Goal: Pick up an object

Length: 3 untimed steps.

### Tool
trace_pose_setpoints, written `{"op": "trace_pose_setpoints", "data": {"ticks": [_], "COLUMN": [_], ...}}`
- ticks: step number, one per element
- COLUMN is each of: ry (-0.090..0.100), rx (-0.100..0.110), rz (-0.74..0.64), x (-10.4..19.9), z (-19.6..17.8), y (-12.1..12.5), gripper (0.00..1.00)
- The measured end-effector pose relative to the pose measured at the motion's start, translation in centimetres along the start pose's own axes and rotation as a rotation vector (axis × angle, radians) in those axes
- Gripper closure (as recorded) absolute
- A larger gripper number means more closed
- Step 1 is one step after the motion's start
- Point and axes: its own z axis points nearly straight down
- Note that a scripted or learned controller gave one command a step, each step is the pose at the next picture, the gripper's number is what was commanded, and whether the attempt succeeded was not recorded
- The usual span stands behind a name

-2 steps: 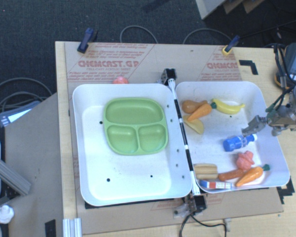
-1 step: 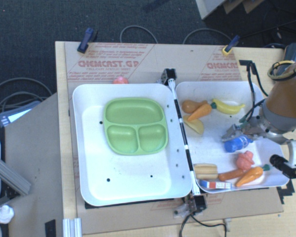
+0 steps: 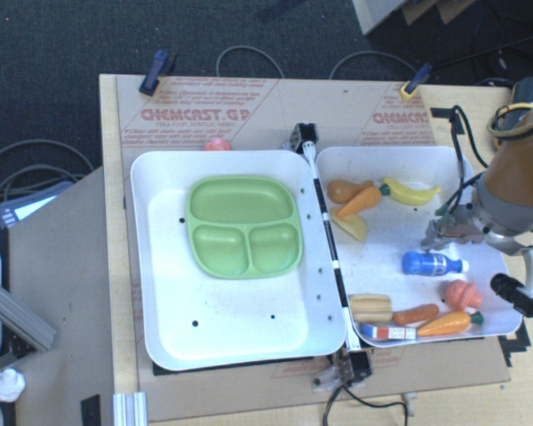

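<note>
A: Start with the big things. What's on the bench (image 3: pixel 249 105)?

B: Two white bins side by side. The left bin (image 3: pixel 160 264) carries a green divided plate (image 3: pixel 245 226). The right bin (image 3: pixel 386 162) carries the small things, and the arm (image 3: pixel 513 176) reaches in over its right side.

A: And the hand?

B: The hand (image 3: pixel 446 232) is low over the right half of that bin. Whether it is spread or closed I cannot tell from this slant, and nothing shows between its tips.

A: What's the nearest thing to pick?

B: The blue bottle (image 3: pixel 432 264), I'd judge. It lies on its side just below the hand toward the bin's near edge, long axis running left to right, white cap end pointing right.

A: Other candidates?

B: A banana (image 3: pixel 411 192) toward the bin's far edge, a carrot (image 3: pixel 359 201) beside it, a pinkish toy (image 3: pixel 463 293) beyond the bottle, then a sausage (image 3: pixel 415 314) and a second carrot (image 3: pixel 446 325) along the near wall.

A: So the move?

B: A short shift toward the near edge, gripping across the bottle's narrow width, seems to be what it calls for.
</note>
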Motion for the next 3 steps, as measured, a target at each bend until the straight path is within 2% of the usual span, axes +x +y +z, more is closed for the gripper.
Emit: {"op": "trace_pose_setpoints", "data": {"ticks": [1, 2, 3], "ry": [0.000, 0.014, 0.014], "rx": [0.001, 0.020, 0.024], "rz": [0.000, -0.003, -0.002], "x": [0.0, 1.1, 2.3], "z": [0.0, -0.4, 2.3], "y": [0.0, 8.7, 2.6], "gripper": [0.00, 0.00, 0.00]}}
